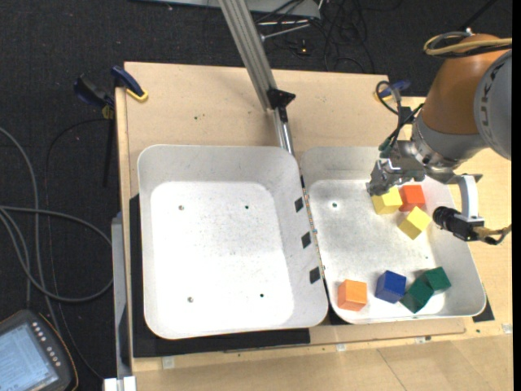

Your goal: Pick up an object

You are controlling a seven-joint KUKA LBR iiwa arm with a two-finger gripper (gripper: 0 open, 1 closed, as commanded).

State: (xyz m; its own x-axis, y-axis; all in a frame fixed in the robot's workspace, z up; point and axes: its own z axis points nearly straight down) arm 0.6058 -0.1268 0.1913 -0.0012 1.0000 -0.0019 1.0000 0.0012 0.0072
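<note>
A pale wooden bench sits on a dark, carpet-like floor, with black cables looping over the floor on the left and a grey metal post leaning in from the far side. Blue-handled clamps grip the bench at its far left corner, and another at the far right. The corner of a small screen shows at the near left.

Two shallow white bins lie side by side on the bench, both smooth plastic with rounded corners and speckled floors. The left bin has a few small dark dots on its floor. The right bin holds all the blocks, which are small, matte cubes.

Near the far right of that bin sit a yellow block, a red-orange block just beside it on the right, and a second yellow block a little nearer (tilted on its corner). Along the near edge lie an orange block, a blue block and two dark green blocks touching each other.

The arm, with its glossy orange band, comes in from the right. Its gripper is low over the far yellow block, right at the block's far edge; whether the jaws are wide, narrow or closed on anything cannot be told from this angle.
</note>
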